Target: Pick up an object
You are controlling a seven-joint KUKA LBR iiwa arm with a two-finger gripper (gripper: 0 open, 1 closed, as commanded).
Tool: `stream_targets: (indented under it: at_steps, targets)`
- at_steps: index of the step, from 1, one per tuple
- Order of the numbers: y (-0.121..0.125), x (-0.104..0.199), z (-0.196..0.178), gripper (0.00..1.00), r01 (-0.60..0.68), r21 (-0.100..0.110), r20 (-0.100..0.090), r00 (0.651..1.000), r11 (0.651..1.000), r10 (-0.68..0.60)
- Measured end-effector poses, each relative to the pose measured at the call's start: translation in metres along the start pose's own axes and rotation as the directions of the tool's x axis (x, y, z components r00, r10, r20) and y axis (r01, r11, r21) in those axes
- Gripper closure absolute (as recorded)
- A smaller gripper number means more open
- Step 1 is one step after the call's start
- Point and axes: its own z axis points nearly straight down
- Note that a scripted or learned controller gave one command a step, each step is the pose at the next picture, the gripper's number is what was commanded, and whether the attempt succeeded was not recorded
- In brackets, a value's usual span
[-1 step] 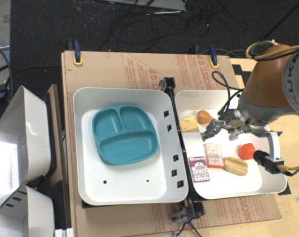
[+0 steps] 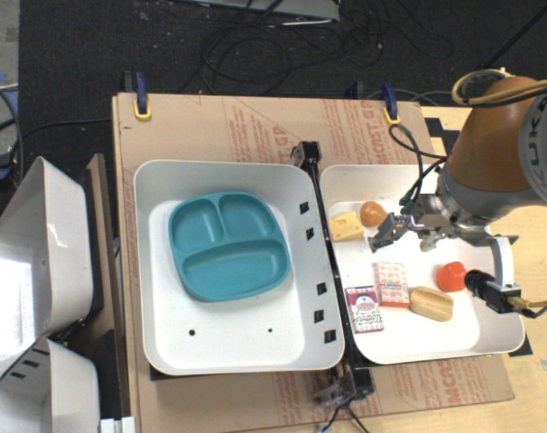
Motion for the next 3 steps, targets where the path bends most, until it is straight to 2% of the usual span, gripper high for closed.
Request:
stream_targets:
  at_steps: [1, 2, 3]
  targets:
    - [-0.003, -0.006, 0.046, 0.00, -0.003, 0.003, 0.000, 1.000, 1.000, 0.003]
    - [-0.001, -0.008, 0.095, 0.00, -0.004, -0.007, 0.005, 1.000, 1.000, 0.004]
    - [0.002, -0.008, 0.080, 1.00, -0.005, -0.018, 0.006, 1.000, 1.000, 0.005]
